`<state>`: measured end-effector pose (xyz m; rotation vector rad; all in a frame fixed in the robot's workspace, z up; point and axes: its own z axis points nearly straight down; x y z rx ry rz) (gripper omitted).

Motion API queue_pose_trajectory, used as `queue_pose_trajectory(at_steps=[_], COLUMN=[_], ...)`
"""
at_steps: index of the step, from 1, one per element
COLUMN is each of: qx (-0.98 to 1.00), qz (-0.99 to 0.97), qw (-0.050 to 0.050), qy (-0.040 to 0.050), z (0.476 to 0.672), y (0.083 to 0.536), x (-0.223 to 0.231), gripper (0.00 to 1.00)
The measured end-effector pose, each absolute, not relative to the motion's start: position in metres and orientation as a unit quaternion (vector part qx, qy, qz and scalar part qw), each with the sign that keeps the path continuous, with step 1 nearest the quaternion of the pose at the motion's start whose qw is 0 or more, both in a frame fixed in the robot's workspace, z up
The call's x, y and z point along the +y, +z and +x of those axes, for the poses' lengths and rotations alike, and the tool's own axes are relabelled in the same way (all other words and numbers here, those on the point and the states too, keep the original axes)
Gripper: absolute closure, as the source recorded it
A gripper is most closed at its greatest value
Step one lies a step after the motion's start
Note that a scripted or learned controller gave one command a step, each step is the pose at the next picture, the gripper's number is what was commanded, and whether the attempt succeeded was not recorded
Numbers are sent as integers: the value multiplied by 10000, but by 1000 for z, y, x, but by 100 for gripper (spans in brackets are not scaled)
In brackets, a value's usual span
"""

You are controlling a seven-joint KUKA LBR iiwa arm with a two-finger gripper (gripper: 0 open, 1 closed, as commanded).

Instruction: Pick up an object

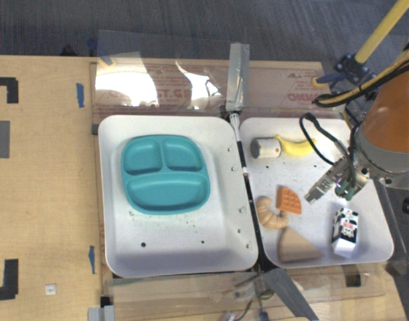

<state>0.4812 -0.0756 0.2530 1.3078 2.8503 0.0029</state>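
The gripper is hanging over the right bin, and whether it is open or closed cannot be told from this slanted view. Nothing is showing between its tips. It is hovering just up and left of the milk carton, which is standing near the bin's lower right corner.

Going outward from the gripper, a waffle is lying to its left, apart from it. A croissant is resting just left of the waffle, touching or nearly touching it. A tan wedge is sitting below the waffle by the bin's lower rim. Up and left of the gripper, a banana and a small cylinder are lying side by side near the far rim.

The arm seems to be in the approach step, with no object picked yet. The next move likely calls for choosing one item, centring over it and lowering.

The carton is sitting close to the bin's walls, leaving little room on that side. The waffle has bare floor toward the gripper, so it looks easier to reach. The left bin is holding a teal tray.
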Motion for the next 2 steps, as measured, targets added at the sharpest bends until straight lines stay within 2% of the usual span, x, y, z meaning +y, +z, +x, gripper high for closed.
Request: queue_pose_trajectory(at_steps=[1,2], qx=[7618,5992], qz=[6478,8006], qw=[-16,-9], qy=[-8,-3], z=[479,479], y=[202,226], x=[-70,49], gripper=[100,100])
